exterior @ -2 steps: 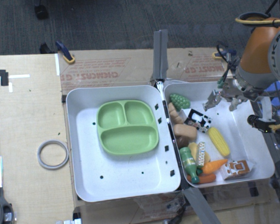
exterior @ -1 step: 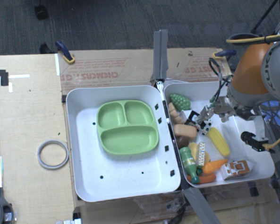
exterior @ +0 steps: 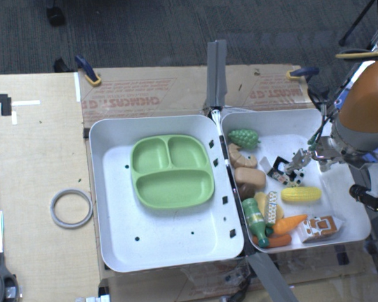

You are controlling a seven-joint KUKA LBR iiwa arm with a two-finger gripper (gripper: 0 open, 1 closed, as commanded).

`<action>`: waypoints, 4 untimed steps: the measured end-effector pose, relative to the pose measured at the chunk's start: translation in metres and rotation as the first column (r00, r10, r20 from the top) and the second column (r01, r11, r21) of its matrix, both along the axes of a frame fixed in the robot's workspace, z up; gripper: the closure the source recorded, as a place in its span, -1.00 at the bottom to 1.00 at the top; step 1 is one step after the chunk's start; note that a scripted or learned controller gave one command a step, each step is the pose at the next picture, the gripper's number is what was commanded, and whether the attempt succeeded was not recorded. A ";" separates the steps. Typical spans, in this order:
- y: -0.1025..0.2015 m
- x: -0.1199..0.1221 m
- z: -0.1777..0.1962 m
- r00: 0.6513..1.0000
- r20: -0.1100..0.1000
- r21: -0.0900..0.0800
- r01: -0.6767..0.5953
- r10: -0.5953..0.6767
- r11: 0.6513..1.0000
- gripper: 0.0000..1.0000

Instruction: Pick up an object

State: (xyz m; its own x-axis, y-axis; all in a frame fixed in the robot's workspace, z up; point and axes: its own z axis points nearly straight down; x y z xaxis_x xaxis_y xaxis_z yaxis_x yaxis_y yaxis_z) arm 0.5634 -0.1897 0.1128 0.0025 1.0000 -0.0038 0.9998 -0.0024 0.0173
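Dark carpet fills the top of the frame; below it lies a pale wooden tabletop (exterior: 30, 163) with cardboard under two white bins. Left bin (exterior: 109, 203), centre of frame: holds a green divided plate (exterior: 172, 172), lying flat. Right bin (exterior: 344, 189), right of centre: crowded with toy food. Identified items are a green knobbly piece (exterior: 244, 137) at top, tan blocks (exterior: 244, 169) along the left wall, a corn cob (exterior: 300, 194) mid-bin, a green bottle (exterior: 255, 221) and a carrot (exterior: 289, 224) at the bottom, and a small printed carton (exterior: 320, 228) at lower right. A black-and-white item (exterior: 277, 168) beside the claw cannot be made out.

Claw (exterior: 296, 167): low over the middle of the right bin, just above the corn cob; small and cluttered, so whether it is released or clenched cannot be told. Arm (exterior: 362, 108) is cut off by the right edge.

A tape ring (exterior: 72, 207) lies on the tabletop at left; scissors (exterior: 4, 280) at lower left are partly cut off.
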 end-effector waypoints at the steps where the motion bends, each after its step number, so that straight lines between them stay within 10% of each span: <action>1: 0.011 0.050 -0.007 0.970 0.008 0.004 0.243 -0.243 0.970 -1.00; 2: 0.043 -0.029 -0.007 0.997 0.016 -0.001 0.076 -0.076 0.997 -1.00; 4: 0.089 0.041 -0.006 0.946 0.006 -0.010 -0.325 0.325 0.946 -1.00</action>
State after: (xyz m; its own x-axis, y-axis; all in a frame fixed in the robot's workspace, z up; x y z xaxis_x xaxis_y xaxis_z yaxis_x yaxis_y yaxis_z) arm 0.6039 -0.1004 0.1063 -0.3226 0.9464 -0.0134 0.9462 0.3228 0.0231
